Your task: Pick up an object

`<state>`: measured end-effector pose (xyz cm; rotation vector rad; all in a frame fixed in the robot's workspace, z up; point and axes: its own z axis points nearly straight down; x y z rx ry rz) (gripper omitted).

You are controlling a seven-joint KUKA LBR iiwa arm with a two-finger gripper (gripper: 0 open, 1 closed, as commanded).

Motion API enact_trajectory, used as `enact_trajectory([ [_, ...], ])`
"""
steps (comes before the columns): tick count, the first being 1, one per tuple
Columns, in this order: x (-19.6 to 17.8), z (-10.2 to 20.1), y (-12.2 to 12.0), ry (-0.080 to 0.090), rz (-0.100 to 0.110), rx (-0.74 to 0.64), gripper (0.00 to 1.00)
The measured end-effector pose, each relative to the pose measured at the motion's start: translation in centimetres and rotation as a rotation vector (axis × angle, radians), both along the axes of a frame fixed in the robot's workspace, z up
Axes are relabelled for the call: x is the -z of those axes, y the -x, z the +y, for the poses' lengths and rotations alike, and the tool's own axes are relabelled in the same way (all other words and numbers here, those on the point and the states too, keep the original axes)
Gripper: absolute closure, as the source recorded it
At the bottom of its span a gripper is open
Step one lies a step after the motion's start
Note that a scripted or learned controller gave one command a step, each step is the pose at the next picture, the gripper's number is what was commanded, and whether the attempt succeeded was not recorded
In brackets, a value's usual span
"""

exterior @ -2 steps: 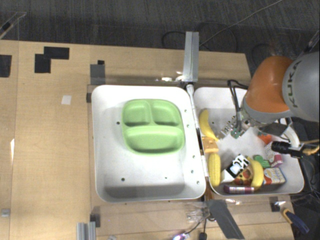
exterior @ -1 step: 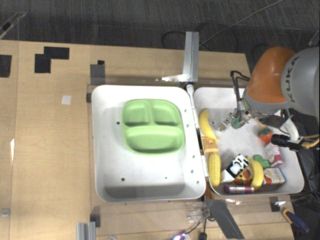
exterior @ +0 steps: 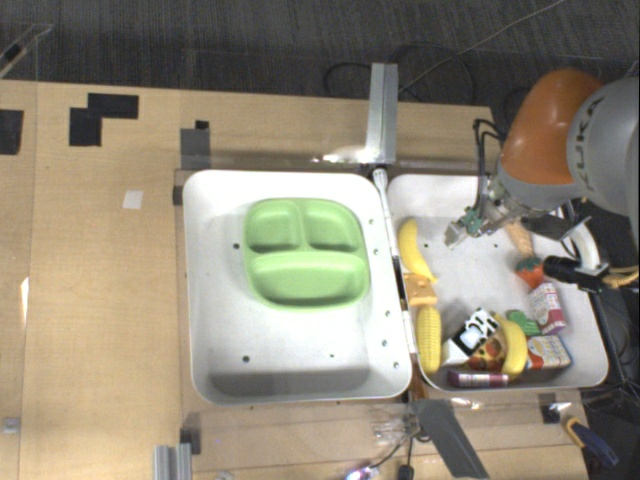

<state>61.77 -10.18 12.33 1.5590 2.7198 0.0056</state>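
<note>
Green divided tray [exterior: 303,252] lies in left bin [exterior: 215,358]. Right bin [exterior: 440,193] holds toy food: banana [exterior: 413,250], corn cob [exterior: 428,336], carrot [exterior: 529,266], cartons. End effector [exterior: 470,225] hangs over right bin's upper area, nothing visibly between its fingers; spread cannot be told.

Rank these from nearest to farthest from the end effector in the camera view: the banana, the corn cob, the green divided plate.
1. Banana: left side of the right bin, just left of the end effector.
2. Corn cob: lower along the same bin's left wall.
3. Green divided plate: in the left bin, beyond the divider.
</note>
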Motion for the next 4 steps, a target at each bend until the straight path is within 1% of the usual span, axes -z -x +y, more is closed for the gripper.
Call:
enact_trajectory([
  [1,3.4,1.1,-3.6,0.000,-0.005,0.065,1.00],
  [2,3.3,1.0,-3.7,0.001,-0.007,0.065,0.00],
  [3,3.2,1.0,0.1,0.004,-0.011,-0.027,0.00],
  [4,3.4,0.8,-4.1,0.001,-0.004,-0.055,0.00],
])
